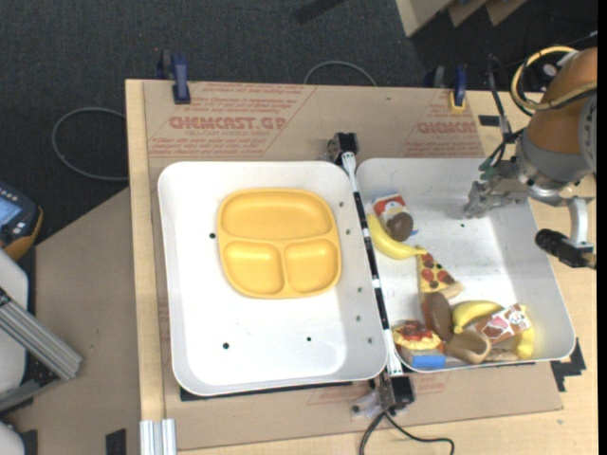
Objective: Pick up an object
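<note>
bins: 2 | yellow tray (279, 241): 1, left bin | bananas: 2, right bin | gripper (486, 197): grip state unclear

The arm (560, 131) is cut off by the right edge, so most of it lies out of sight. The gripper (482, 200) is small and dim; whether its fingers are apart cannot be told. In the right bin (555, 282), the toy foods at the near corner overlap: the lower banana (474, 313) lies partly under a brown piece (438, 316), and the printed packet (505, 326) is too small to read.
</note>
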Tool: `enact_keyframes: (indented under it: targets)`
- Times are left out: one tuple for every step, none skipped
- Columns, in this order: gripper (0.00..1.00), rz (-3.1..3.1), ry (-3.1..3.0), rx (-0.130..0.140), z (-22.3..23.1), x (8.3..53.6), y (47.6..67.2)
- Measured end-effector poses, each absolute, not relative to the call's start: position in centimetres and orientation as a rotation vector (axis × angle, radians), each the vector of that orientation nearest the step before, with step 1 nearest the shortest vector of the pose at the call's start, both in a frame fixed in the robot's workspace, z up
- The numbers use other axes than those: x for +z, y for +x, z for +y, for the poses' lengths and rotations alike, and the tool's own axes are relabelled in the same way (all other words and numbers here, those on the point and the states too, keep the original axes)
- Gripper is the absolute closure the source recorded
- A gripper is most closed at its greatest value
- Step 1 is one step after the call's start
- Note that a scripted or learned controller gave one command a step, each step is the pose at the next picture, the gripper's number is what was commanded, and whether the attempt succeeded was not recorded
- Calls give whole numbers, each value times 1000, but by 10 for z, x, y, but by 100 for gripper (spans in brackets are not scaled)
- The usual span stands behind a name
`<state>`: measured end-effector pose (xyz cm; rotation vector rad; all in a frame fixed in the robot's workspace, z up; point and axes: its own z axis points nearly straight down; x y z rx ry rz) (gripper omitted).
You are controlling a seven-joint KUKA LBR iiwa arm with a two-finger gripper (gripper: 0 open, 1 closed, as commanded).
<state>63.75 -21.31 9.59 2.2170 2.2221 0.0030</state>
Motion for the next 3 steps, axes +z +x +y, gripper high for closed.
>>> enact_keyframes:
  targets:
    - [100,2221,2210,9,-186,161,670]
    - [100,2227,2216,5,-129,221,617]
    - [0,2223,2221,0,-133,216,617]
